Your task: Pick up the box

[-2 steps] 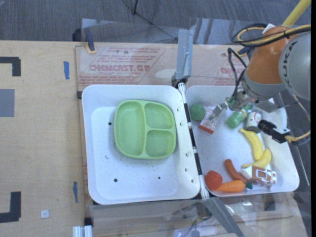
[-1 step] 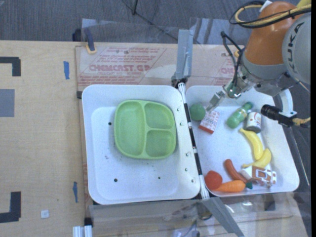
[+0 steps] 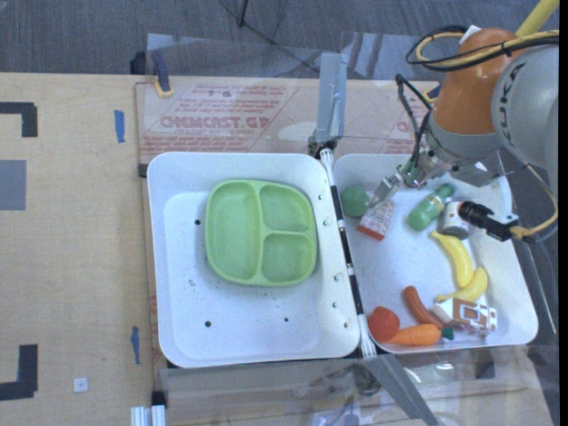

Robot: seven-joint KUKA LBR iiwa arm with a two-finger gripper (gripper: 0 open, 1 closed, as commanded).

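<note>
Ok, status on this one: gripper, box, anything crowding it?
Gripper low in right bin, right at the box; grasp unconfirmed. Box tilted near bin's left wall. Green ball beside it, green bottle close by.

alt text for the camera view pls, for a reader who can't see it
The gripper sits over a small red and white box in the right bin, beside a banana, a carrot and a green bottle. The left bin holds a green divided plate.

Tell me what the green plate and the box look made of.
Plate: likely matte moulded plastic; one even pale green, soft rounded dividers. Box: probably printed cardboard; flat faces, red-and-white print, too small to be sure.
</note>
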